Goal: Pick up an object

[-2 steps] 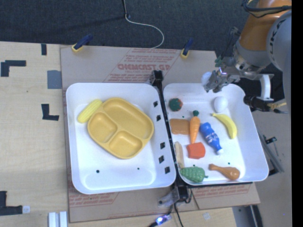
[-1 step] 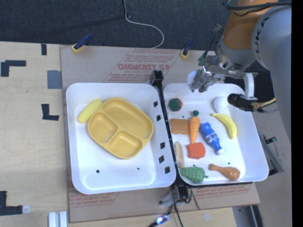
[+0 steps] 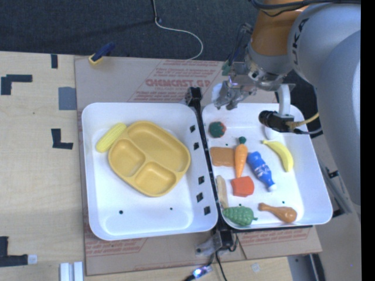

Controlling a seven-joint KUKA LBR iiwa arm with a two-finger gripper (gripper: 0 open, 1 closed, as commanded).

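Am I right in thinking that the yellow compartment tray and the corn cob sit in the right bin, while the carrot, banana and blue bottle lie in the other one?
Not quite: the camera view shows the yellow compartment tray and the corn cob in the left bin, not the right. The carrot, banana and blue bottle do lie in the other one, the right bin.

A white cable (image 3: 176, 31) loops across the dark floor (image 3: 70, 10) behind the bench. A cardboard sheet (image 3: 170, 81) with red lettering lies beneath both bins, and what seems a yellow-and-blue clamp (image 3: 101, 53) grips its far-left corner.
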